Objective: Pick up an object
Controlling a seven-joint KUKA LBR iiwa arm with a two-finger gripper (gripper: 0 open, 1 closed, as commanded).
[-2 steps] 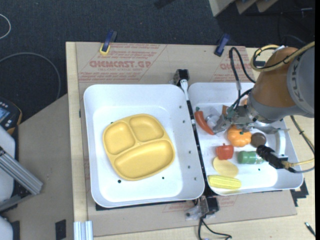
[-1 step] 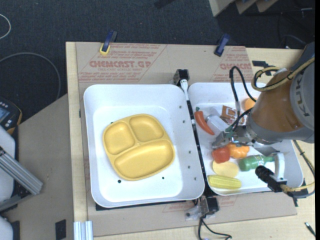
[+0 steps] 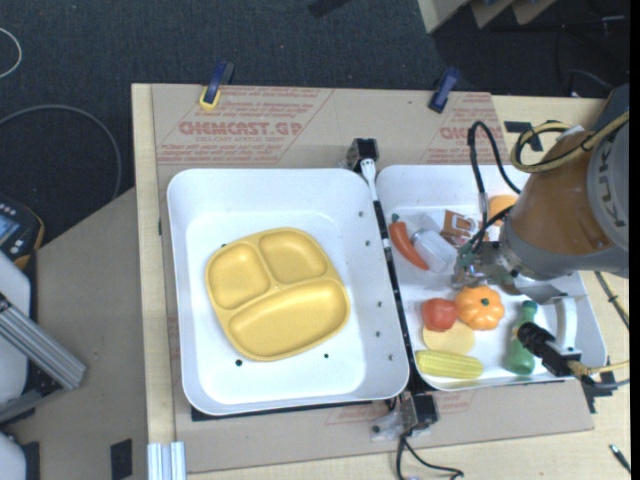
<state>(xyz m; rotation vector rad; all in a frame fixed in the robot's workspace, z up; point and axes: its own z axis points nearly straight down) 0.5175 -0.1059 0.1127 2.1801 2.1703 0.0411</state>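
My gripper (image 3: pixel 473 269) hangs low over the middle of the right bin (image 3: pixel 440 180), coming in from the right on the grey arm. Right below it, touching or nearly so, sits a small orange pumpkin (image 3: pixel 481 309). A red tomato (image 3: pixel 438 314) lies just left of the pumpkin. A red chilli (image 3: pixel 406 245) and a clear plastic piece (image 3: pixel 431 245) lie to the gripper's left. A brown packet (image 3: pixel 459 225) and an orange fruit (image 3: pixel 501 206) sit behind it, partly hidden by the arm.
A pale yellow slice (image 3: pixel 449 340), a corn cob (image 3: pixel 449 366) and a green vegetable (image 3: pixel 520 352) lie along the right bin's front. The left bin (image 3: pixel 200 198) holds a yellow divided plate (image 3: pixel 277 292). The bins meet at a narrow ridge.
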